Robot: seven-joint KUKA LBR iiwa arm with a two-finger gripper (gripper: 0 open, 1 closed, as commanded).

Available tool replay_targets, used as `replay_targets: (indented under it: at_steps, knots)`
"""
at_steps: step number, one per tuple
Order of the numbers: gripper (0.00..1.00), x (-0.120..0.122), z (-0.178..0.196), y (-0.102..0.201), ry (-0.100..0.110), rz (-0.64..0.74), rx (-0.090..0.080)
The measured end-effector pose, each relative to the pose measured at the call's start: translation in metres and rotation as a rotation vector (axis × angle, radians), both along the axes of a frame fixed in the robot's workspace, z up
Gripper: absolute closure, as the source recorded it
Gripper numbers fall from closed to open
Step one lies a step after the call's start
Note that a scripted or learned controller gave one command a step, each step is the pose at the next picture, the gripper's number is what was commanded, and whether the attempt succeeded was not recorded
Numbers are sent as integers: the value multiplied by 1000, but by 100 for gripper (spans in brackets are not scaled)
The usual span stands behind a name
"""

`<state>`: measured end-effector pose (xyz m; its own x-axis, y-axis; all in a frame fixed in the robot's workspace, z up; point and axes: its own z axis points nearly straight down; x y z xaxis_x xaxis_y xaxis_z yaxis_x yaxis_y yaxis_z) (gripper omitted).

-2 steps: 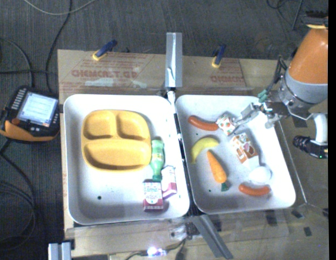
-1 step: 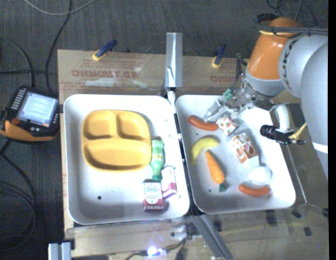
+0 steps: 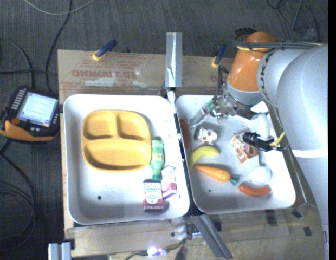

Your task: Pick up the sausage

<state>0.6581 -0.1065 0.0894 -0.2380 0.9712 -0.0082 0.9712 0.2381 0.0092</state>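
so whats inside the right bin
In the right bin: a sausage, a carrot, a banana, a white egg and a small carton. The gripper and arm cover its far corner.

Faded red letters stand on the brown cardboard sheet at the far side, behind the left bin; they look like "CHEMONT...", but I cannot read them surely. The labels on the small cartons are too blurred to read.
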Motion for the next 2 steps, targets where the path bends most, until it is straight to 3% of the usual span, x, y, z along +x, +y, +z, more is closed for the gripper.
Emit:
replay_targets:
  at_steps: [1,2]
  knots:
    - [0,-66,94,37,13,-165,7]
    - [0,-176,49,5,16,-98,7]
